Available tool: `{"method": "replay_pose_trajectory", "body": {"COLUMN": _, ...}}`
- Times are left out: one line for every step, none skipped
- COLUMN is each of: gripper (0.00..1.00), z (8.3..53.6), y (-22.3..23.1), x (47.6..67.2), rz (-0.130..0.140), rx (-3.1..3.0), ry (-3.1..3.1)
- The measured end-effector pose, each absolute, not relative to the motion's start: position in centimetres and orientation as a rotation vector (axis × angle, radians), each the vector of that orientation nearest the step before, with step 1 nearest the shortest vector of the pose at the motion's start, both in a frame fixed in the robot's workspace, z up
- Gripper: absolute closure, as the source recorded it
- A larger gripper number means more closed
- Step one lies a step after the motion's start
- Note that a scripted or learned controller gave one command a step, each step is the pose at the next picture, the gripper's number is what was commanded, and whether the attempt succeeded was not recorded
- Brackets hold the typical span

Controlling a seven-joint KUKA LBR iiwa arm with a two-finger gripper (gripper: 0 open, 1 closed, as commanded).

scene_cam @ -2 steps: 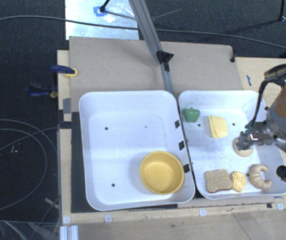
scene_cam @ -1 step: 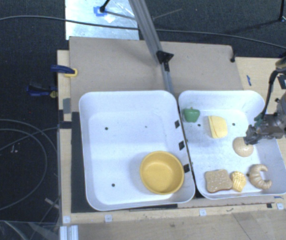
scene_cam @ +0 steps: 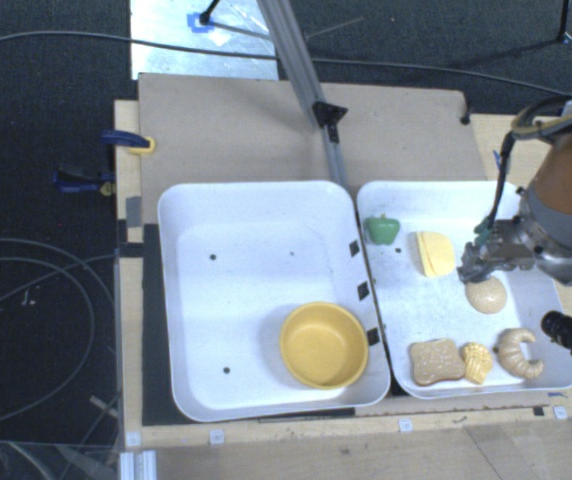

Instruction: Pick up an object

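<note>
Camera view | pincer state: cannot tell | tan bun just below, touching

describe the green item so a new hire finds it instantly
Look in the right-hand bin, at its far left corner beside the divide between the bins. The green pepper toy sits there, left of the pale yellow wedge. It is the bin's sole green piece.

A tan surface sits on dark carpet. Left of the surface, black cables loop across the carpet. A blue clamp grips its left edge. Beyond its far edge lies a bright floor patch.
</note>
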State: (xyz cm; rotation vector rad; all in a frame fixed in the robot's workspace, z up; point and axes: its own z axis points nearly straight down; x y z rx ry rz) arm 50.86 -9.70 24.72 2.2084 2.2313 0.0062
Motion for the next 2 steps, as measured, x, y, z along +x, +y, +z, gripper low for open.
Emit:
{"method": "replay_pose_trajectory", "body": {"gripper": 1.0, "z": 23.6, "y": -4.9, "x": 51.2, "rz": 0.004, "rx": 2.21, "ry": 2.232}}
{"method": "replay_pose_trajectory", "body": {"gripper": 1.0, "z": 23.0, "y": -0.5, "x": 52.1, "rz": 0.003, "rx": 2.21, "ry": 2.232}}
